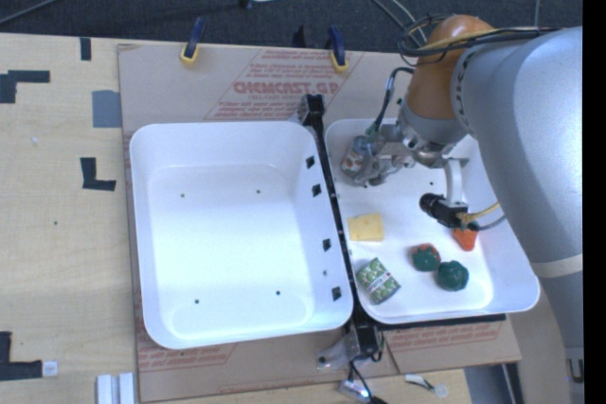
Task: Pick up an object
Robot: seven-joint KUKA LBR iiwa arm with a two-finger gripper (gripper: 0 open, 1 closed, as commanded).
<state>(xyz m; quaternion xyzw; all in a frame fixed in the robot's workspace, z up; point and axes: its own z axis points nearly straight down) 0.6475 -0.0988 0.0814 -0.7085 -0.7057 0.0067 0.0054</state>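
My gripper hangs low over the far left corner of the right bin, close to the divider between the bins. Nearer the camera than the gripper lies a yellow block on the bin floor. A green patterned packet rests at the near left of that bin. To its right are a red and green piece and a dark green ball. A small orange piece lies further right. Nothing shows between the gripper and the bin floor.
The left bin stands beside the right one, with black clips along the shared wall. Both sit on a cardboard sheet held by blue and yellow clamps. My grey arm covers the right bin's far right side.
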